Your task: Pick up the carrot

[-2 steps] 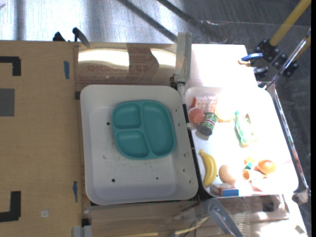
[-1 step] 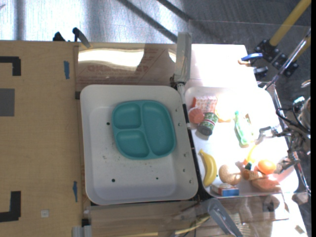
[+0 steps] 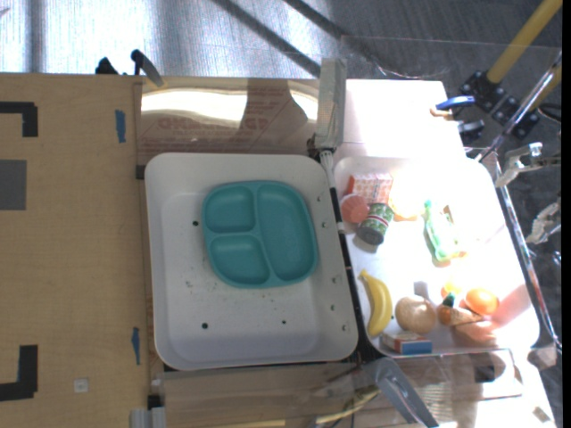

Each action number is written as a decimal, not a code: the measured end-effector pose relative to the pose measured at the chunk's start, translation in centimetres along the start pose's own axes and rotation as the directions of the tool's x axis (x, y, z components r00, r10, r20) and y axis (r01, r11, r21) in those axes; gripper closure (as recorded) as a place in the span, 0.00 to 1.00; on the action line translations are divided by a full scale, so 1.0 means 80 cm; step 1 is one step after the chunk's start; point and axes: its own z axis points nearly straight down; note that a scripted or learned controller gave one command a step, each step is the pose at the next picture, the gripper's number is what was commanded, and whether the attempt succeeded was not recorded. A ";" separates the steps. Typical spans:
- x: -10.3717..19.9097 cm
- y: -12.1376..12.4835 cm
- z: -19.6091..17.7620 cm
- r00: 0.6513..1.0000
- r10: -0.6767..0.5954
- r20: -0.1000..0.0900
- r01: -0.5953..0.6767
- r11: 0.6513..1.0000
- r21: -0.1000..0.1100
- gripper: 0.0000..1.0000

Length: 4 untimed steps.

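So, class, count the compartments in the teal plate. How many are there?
3. The teal plate in the left bin has one at upper left, one at lower left, and one long compartment down its right side. None look hidden.

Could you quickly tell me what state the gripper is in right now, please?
Gripper: cannot be told from the camera view. The carrot lies in the right bin, beside the potato, with nothing gripping it.

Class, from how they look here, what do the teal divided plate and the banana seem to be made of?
Teal divided plate: probably moulded plastic, with a smooth matt surface, even colour and rounded compartments. Banana: likely plastic toy food, uniformly yellow with a slight sheen, though real fruit can't be ruled out.
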 end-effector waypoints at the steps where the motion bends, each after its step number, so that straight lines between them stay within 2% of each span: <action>1: 0.052 0.035 0.212 0.999 -0.029 -0.025 0.029 0.999 -0.018 0.00; 2: 0.069 0.046 0.085 1.000 0.017 0.000 -0.017 1.000 0.001 0.00; 3: 0.036 0.005 -0.022 0.941 0.338 -0.007 -0.338 0.941 0.000 0.00; 4: 0.085 0.032 0.267 0.904 0.428 -0.006 -0.428 0.904 0.000 0.00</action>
